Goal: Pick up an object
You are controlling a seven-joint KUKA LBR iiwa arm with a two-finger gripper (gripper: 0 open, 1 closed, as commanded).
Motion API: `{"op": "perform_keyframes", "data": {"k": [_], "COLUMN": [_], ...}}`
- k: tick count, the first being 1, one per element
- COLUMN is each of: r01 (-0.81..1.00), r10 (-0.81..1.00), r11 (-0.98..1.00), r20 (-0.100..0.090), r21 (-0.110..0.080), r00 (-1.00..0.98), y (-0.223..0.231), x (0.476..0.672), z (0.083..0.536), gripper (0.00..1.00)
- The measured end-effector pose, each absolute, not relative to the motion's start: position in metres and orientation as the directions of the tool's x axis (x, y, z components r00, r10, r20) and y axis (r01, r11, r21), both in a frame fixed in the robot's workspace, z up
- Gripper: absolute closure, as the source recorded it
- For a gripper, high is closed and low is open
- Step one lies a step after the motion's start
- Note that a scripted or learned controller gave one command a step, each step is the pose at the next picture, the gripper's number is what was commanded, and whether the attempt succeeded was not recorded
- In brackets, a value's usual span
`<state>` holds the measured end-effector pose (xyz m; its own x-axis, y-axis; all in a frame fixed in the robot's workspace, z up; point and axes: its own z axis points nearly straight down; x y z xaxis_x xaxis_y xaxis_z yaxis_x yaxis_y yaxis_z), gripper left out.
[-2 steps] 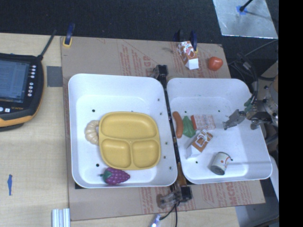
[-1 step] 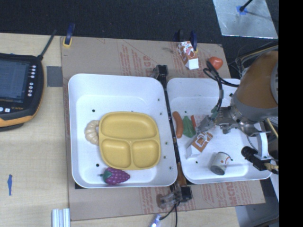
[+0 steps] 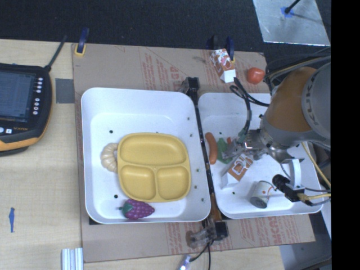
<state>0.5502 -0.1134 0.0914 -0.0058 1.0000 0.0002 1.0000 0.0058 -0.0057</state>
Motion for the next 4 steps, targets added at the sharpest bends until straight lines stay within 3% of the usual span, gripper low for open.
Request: {"op": "perform_keyframes", "data": {"k": [1, 2, 3, 4], "r01": [1.0, 1.0, 1.0, 1.0], "r10": [1.0, 1.0, 1.0, 1.0], "r11": [0.01, 0.005, 0.006, 0.005], "r20": [-0.001, 0.0, 0.001, 0.0], "r21": [-0.008, -0.005, -0.005, -0.004], "r00": [-0.01, -0.005, -0.006, -0.005], "y": [-0.114, -0.143, -0.117, -0.117], "x": [0.55, 0.538, 0.503, 0.503], "z": [0.102, 0.092, 0.121, 0.121], "gripper": [1.0, 1.0, 1.0, 0.0]}}
